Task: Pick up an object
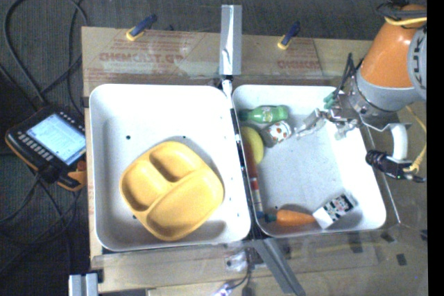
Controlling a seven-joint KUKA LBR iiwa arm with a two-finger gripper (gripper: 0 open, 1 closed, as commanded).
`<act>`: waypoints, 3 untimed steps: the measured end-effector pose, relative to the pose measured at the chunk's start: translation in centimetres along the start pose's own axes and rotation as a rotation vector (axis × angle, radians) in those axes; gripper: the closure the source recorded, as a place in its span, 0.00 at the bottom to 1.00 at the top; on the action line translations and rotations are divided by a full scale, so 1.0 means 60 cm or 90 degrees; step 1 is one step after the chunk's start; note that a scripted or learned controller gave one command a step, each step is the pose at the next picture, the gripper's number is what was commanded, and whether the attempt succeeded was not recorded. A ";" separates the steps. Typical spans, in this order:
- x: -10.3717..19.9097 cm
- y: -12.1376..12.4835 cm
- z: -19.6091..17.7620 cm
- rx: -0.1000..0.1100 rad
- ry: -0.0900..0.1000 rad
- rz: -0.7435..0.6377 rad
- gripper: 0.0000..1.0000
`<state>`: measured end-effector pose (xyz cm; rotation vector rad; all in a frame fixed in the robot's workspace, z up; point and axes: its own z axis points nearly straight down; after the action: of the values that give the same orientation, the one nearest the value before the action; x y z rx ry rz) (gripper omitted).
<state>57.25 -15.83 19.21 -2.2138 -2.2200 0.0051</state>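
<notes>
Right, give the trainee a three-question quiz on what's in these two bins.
1. True or false: the yellow divided plate lies in the left bin.
2. Which item lies nearest the right bin's front edge?
A. green bottle
B. carrot
C. banana
3. Fill in: the gripper hangs over the ____ bin.

Key
1. True
2. B
3. right
</notes>
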 end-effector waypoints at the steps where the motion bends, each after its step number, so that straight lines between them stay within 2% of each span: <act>1: 0.046 0.044 0.167 -0.002 -0.003 0.026 0.00; 2: 0.064 0.141 0.175 0.012 -0.004 0.021 0.00; 3: 0.062 0.136 0.167 0.023 -0.006 0.021 1.00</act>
<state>65.31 -12.06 9.13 -2.2356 -2.1702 0.0569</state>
